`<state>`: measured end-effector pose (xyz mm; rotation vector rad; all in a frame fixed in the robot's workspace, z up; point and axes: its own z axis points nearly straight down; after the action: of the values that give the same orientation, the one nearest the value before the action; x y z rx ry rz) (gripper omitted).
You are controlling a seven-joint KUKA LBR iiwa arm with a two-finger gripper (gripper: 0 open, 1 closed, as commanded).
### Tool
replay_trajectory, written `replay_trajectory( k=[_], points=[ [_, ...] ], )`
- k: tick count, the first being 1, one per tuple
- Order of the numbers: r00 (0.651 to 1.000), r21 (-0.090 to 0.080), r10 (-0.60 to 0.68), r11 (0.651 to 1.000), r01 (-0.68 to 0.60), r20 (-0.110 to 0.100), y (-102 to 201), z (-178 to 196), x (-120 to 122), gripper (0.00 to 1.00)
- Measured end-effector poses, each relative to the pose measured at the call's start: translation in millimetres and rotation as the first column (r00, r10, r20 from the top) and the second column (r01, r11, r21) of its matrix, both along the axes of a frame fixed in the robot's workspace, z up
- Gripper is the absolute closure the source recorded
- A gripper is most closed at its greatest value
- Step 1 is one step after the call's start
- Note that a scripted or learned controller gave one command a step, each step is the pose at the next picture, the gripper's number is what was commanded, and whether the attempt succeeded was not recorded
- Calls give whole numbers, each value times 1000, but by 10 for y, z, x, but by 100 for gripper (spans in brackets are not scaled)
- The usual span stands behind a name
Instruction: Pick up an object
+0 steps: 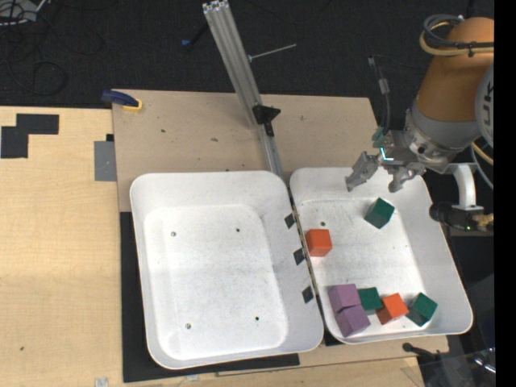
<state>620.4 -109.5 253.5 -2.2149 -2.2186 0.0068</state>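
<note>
Hovering with jaws spread and empty just above the green cube, your gripper risks nudging that tilted block aside when closing off-centre.

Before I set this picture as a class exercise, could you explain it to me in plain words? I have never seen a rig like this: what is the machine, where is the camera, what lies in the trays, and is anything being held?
The picture comes from one fixed camera above a wooden bench, looking down at a slant. The machine is a robot arm, grey with an orange band, reaching in from the right. At its end is a two-finger gripper, its fingers spread apart and pointing down over the far end of the right bin. Nothing sits between the fingers, so it holds nothing.

Two shallow white trays sit side by side. The left bin shows only a few small dark specks. The right one holds small blocks: a green block just below the gripper, an orange block near the dividing edge, and a cluster of purple, green and orange blocks at the near end.
</note>
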Motion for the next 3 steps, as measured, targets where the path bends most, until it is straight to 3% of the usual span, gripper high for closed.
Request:
replay_trajectory(
  k=[1, 3],
  points=[
    [1000, -1, -1, 1000, 1, 5, -5, 26, 7, 0],
    [1000, 0, -4, 1000, 4, -2, 89, -1248, -80, 0]
  ],
)
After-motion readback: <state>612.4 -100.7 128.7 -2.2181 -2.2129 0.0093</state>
